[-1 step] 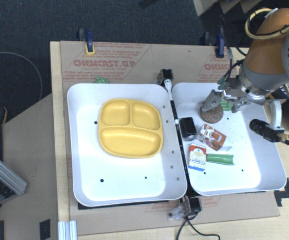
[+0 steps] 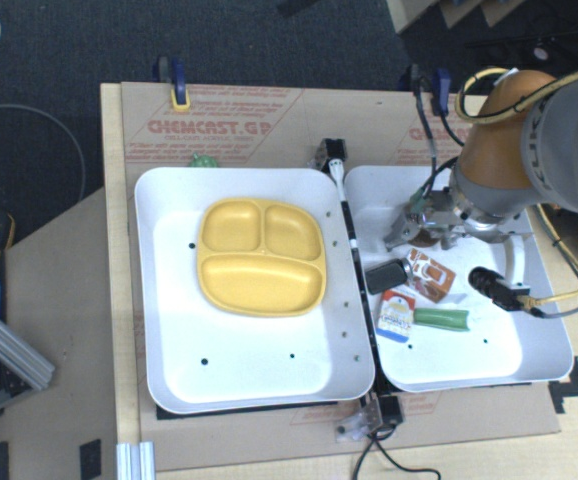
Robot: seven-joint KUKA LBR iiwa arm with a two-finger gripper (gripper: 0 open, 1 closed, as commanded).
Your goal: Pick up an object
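My gripper (image 2: 416,230) hangs low over the far left part of the right bin (image 2: 489,360), reaching in from the right under the orange band. Just in front of it lie several small items. A black block (image 2: 383,275) sits by the bin's left wall. A brown and white packet (image 2: 432,276) lies right of the block. Closer to the front are a white card with red and blue print (image 2: 396,318) and a green marker (image 2: 441,318). The gripper sits just behind the packet, and nothing shows in its grasp.
A yellow divided plate (image 2: 262,256) lies in the left bin (image 2: 249,368). The ridge where the two bins meet (image 2: 354,268) runs just left of the items. Blue clamps (image 2: 178,80) and cables sit at the bench's far edge. A yellow cable loops off the arm at the right (image 2: 559,298).
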